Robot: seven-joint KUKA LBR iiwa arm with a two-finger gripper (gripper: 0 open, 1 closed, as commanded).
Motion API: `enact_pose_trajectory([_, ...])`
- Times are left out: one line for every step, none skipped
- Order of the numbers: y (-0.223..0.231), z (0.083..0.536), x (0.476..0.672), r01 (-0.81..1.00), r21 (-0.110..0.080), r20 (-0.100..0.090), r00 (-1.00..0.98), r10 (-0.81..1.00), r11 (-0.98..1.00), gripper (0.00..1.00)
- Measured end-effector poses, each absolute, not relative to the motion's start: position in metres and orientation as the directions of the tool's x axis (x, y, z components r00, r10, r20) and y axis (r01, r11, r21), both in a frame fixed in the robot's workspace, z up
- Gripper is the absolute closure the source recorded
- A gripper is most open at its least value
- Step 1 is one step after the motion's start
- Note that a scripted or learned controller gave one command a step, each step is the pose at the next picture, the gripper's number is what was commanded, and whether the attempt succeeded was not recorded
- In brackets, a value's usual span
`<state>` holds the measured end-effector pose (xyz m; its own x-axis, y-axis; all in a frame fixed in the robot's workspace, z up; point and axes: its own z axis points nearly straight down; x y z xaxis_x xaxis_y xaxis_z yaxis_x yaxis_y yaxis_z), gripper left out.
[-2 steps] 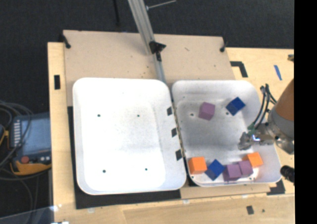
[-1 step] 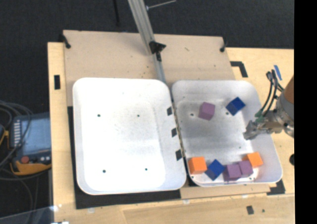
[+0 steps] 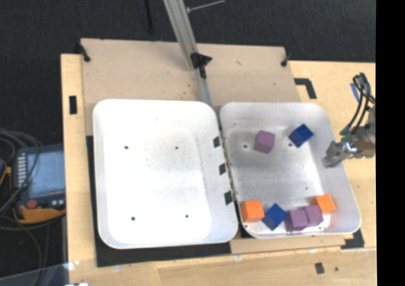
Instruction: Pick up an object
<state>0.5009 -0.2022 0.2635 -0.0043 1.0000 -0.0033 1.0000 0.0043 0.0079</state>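
Note:
The right bin (image 3: pixel 278 174) holds several small blocks. A purple block (image 3: pixel 264 142) and a blue block (image 3: pixel 301 135) lie apart near its far side. Along its near edge sit an orange block (image 3: pixel 253 210), a blue block (image 3: pixel 274 216), two purple blocks (image 3: pixel 304 217) side by side, and another orange block (image 3: pixel 326 203). My gripper (image 3: pixel 335 154) hangs at the bin's right rim, to the right of the far blue block and apart from every block. Nothing shows in its grasp.
The left bin (image 3: pixel 158 171) lies beside the right one. A slanted metal pole (image 3: pixel 183 31) rises from behind the gap between the bins. A handheld pendant (image 3: pixel 38 180) with cables lies off the bench at the left.

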Motion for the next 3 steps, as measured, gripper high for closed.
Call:
enact_pose_trajectory([-0.155, 0.252, 0.512, 1.000, 0.001, 0.000, -0.007, 1.000, 0.007, 1.00])
enact_pose_trajectory([-0.099, 0.254, 0.519, 1.000, 0.001, 0.002, -0.008, 1.000, 0.008, 1.00])
enact_pose_trajectory([-0.048, 0.259, 0.543, 1.000, 0.002, 0.001, -0.008, 1.000, 0.008, 1.00])
